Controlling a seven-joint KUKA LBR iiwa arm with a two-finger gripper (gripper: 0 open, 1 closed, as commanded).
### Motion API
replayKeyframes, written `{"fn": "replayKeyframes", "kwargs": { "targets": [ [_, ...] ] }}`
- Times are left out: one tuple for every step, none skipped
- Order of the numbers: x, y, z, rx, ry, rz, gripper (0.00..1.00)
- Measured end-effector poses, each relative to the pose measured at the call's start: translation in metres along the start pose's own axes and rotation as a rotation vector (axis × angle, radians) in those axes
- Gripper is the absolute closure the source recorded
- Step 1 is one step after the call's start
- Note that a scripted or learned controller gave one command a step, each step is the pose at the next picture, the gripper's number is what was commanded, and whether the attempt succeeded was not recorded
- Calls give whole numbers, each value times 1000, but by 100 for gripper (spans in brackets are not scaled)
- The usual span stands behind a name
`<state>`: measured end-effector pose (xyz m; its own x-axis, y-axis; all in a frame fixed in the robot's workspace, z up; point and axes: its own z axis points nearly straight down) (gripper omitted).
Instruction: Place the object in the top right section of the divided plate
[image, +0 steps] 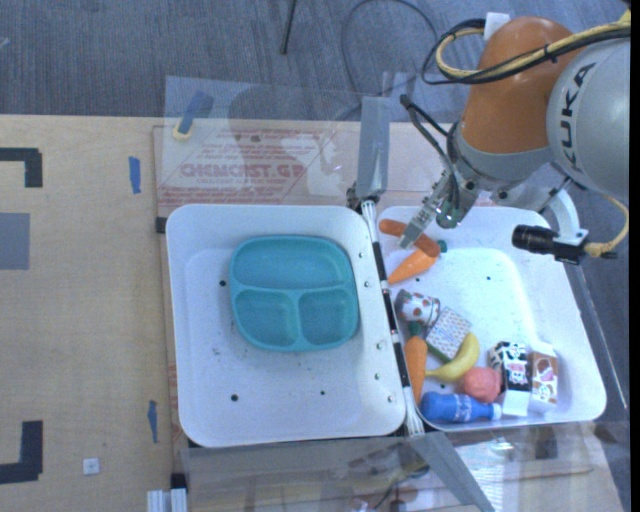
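Teal plastic is noted in the left bin (200, 400): the divided plate (294, 292) lies flat near its middle, with all of its sections seen bare. Its placement apart from the clutter is judged deliberate, so that a drop into one section can be made without obstruction.

The objects are gathered in the right bin (560, 300): two toy carrots, the upper carrot (414, 264) near the top-left corner and a second carrot (416, 362) along the divider wall, with a banana (457, 358), a blue bottle (458, 408), a red lump (482, 384) and small cartons close by.

The gripper (428, 222) is positioned low over the top-left corner of the right bin, just above the upper carrot, which is judged the likely object of the task. Whether the fingers are spread or closed cannot be told, and no object is seen lifted. The task is judged at its pick stage, with transfer to the plate not yet made
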<state>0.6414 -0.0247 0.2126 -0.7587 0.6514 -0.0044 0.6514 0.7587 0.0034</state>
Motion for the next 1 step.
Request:
{"fn": "replayKeyframes", "kwargs": {
  "targets": [
    [83,65,13,2,4,-76,100]
  ]
}}
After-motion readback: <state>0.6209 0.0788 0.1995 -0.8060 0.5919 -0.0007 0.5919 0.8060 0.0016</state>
